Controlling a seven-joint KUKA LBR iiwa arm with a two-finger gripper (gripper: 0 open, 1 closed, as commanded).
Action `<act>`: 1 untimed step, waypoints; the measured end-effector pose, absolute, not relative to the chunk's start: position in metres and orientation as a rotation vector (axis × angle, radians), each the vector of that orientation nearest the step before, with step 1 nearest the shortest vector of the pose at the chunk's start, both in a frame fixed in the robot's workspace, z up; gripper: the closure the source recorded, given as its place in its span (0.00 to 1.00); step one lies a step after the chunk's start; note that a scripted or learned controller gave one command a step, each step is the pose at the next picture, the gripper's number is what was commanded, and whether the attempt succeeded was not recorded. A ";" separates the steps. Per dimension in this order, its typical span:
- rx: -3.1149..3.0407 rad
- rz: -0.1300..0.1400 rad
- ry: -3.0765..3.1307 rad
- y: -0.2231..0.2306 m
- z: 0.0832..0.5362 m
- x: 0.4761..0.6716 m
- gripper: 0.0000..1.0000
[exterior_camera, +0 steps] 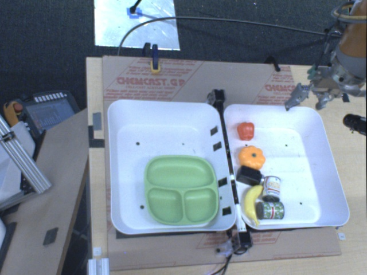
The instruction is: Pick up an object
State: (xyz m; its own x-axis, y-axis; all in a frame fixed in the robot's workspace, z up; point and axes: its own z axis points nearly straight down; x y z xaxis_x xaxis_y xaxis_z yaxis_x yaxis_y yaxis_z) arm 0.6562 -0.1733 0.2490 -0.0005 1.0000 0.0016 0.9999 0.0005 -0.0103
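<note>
gripper point(309, 96) above far right corner of right bin point(330, 153), jaws apart, nothing between them. objects crowd bin's left wall: red pepper point(245, 130), small pumpkin point(252, 157), black block point(249, 176), banana point(252, 204), two cans point(270, 199). risk: jaws hit wall or catch neighbour, grasp slips.

The arm enters from the upper right, showing a grey wrist section with an orange band point(351, 11) near its top. Below the band the wrist narrows to the gripper point(310, 98), which hangs above and just outside the far right corner of the right-hand white bin point(327, 153), over the surface behind that bin's rim. The gripper points down and slightly toward the bin. Its two fingers point(293, 100) are spread apart, one nearer the bin's far rim and the other further right, with nothing between them. A dark part of the arm shows beside the bin's right wall.
</note>
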 end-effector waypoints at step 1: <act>-2.220 -0.002 -2.227 -0.173 0.257 0.658 0.00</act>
